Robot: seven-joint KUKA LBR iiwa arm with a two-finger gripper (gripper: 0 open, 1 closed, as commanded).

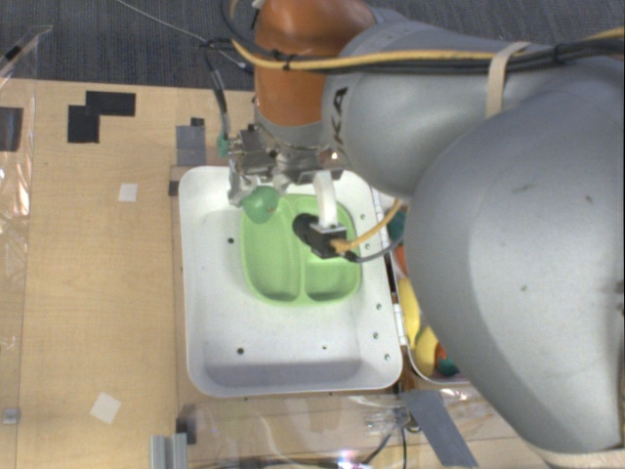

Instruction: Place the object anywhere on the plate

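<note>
I see a small green object at the green plate's far-left rim, seemingly between the gripper fingers though I cannot tell their state, so I judge a release here may tip it off into the white bin

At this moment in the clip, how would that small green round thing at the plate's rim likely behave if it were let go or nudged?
The green ball looks rounded, so it would probably roll if nudged. It sits at the far rim of the green plate, whose sunken compartments might catch it. It looks small beside the gripper, so probably light; whether it is soft or hard can't be told from here.
</note>
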